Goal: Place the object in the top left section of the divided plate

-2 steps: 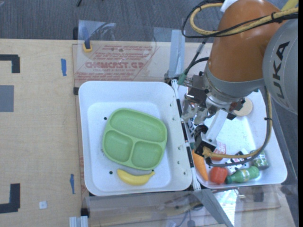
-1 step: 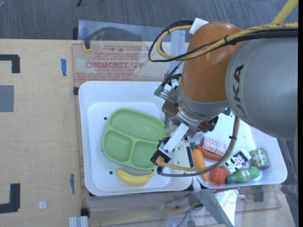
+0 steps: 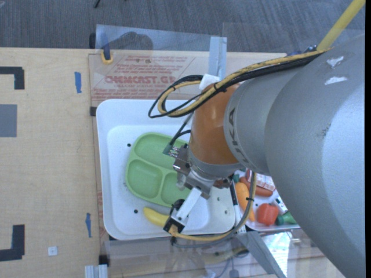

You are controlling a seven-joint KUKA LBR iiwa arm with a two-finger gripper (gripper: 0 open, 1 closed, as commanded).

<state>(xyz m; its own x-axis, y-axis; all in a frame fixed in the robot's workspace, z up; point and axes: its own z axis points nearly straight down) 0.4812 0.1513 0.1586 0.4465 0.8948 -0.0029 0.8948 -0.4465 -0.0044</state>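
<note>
A green divided plate [image 3: 148,167] lies in the left white bin [image 3: 110,155], its right part covered by the arm. A yellow banana [image 3: 154,216] rests on the bin floor just below the plate's lower edge. The arm's orange band and wrist hang over the plate's right side and hide the gripper's fingertips, which point down near the plate's lower right. The plate's sections that show hold nothing.
The right bin [image 3: 272,227] holds an orange carrot [image 3: 242,194], a red tomato-like thing [image 3: 268,214] with a green piece [image 3: 285,218] beside it, and a red and white item [image 3: 264,184]. A clear plastic sheet [image 3: 156,68] stands behind the left bin.
</note>
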